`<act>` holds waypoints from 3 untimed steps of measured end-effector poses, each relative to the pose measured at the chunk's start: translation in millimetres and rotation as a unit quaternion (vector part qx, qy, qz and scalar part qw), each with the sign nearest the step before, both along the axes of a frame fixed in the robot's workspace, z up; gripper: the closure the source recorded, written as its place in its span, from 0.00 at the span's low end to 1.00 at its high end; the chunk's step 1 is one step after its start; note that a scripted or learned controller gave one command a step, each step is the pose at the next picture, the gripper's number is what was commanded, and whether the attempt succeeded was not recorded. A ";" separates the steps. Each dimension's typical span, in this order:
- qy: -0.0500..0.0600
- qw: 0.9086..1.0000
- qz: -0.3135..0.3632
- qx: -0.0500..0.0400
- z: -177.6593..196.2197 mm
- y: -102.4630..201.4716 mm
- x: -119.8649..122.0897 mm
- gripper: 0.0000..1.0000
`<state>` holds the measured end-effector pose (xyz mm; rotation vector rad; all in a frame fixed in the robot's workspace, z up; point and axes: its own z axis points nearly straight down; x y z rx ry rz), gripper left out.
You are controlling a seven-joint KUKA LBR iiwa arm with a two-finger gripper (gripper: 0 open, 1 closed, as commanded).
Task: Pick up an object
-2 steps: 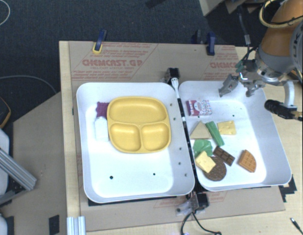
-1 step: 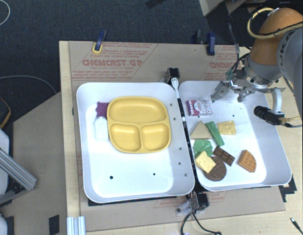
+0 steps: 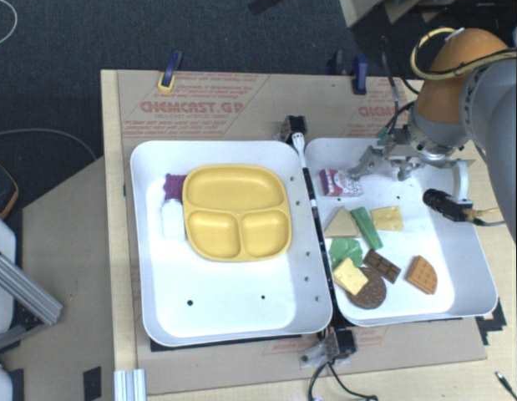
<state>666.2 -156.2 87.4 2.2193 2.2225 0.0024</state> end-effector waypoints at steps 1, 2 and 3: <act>-0.002 1.000 0.001 -0.002 12.0 -0.5 0.9 1.00; -0.002 1.000 0.000 -0.001 55.8 0.0 4.5 1.00; -0.003 1.000 -0.001 -0.002 100.5 -3.5 4.4 1.00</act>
